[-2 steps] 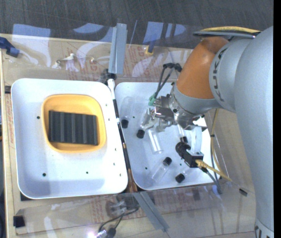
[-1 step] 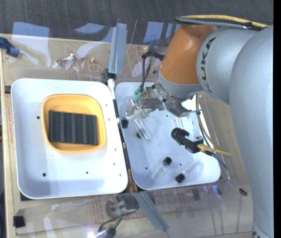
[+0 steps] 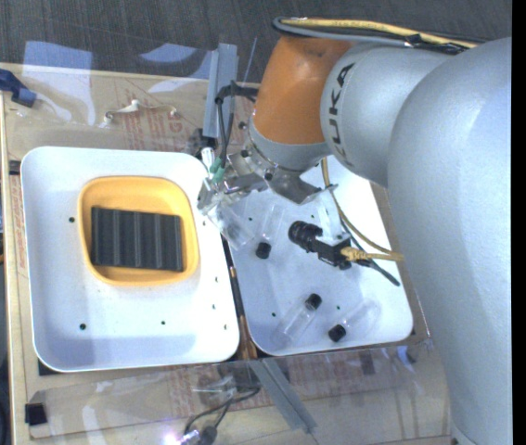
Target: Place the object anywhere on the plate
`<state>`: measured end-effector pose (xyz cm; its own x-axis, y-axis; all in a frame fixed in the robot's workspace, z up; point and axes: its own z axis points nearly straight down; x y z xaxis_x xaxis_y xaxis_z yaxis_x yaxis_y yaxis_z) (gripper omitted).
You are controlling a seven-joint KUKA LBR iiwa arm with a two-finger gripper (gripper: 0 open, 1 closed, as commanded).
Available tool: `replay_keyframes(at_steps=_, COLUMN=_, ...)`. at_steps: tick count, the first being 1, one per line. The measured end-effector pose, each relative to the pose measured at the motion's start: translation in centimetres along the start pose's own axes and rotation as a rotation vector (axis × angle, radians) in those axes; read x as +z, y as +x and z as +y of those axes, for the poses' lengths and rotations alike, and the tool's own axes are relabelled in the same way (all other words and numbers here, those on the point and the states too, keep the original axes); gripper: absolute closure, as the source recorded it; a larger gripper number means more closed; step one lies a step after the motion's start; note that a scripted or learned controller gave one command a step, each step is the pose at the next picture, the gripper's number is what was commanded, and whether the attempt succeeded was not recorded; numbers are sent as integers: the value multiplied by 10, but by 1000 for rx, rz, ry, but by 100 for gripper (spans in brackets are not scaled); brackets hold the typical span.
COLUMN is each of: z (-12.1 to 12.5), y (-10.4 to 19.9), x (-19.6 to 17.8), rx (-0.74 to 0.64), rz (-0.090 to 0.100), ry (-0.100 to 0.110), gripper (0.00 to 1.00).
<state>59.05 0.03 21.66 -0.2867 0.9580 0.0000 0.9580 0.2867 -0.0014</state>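
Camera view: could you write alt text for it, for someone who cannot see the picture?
A big grey arm with an orange band reaches from the right over two white bins on a bench, its gripper low at the right bin's upper left corner. The left bin holds a yellow plate with a dark ridged centre; small clear, black-capped vials lie scattered in the right bin.

The arm (image 3: 429,156) is broad, smooth and silver-grey, with an orange band (image 3: 295,91) above the wrist, dark "KUKA" lettering, and a yellow-and-black cable along its top.
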Motion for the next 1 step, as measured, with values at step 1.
replay_keyframes(at_steps=1, z=0, y=0, x=0, rx=0, rz=0, ry=0, gripper=0)
